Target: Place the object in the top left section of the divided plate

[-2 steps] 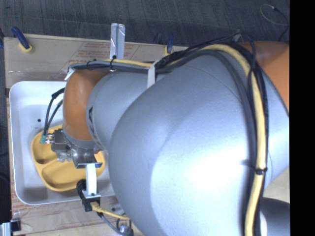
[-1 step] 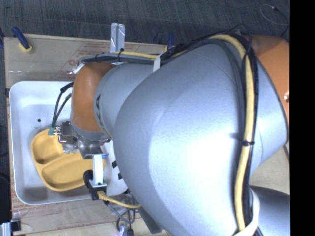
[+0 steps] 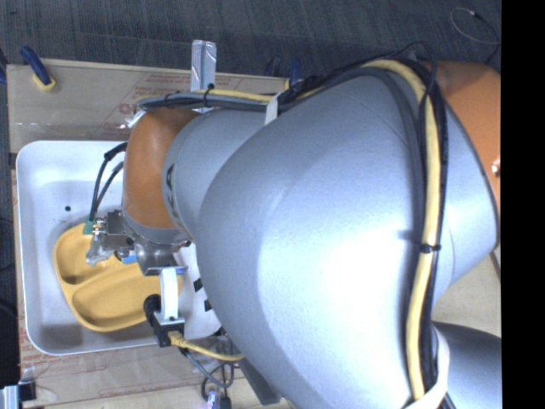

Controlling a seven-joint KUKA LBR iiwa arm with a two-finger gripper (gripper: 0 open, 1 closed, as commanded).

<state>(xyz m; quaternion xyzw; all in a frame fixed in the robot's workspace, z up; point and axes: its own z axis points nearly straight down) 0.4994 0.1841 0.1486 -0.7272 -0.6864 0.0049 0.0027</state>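
Note:
A yellow divided plate (image 3: 95,301) lies in the left white bin (image 3: 38,186), with its sections showing at the left and bottom of the wrist. The grey arm with its orange band (image 3: 149,173) reaches over the bin and covers much of the plate. The gripper (image 3: 109,244) hangs right above the plate's upper part, and a small green bit shows by its left side. A blue patch shows just under the wrist. The fingers are hidden under the wrist hardware.
The arm's large grey body (image 3: 341,228) fills the middle and right, hiding the right bin. A wooden bench edge (image 3: 102,75) runs behind the bin, with a blue clamp (image 3: 36,65) at its far left and a metal bracket (image 3: 203,62) at the back.

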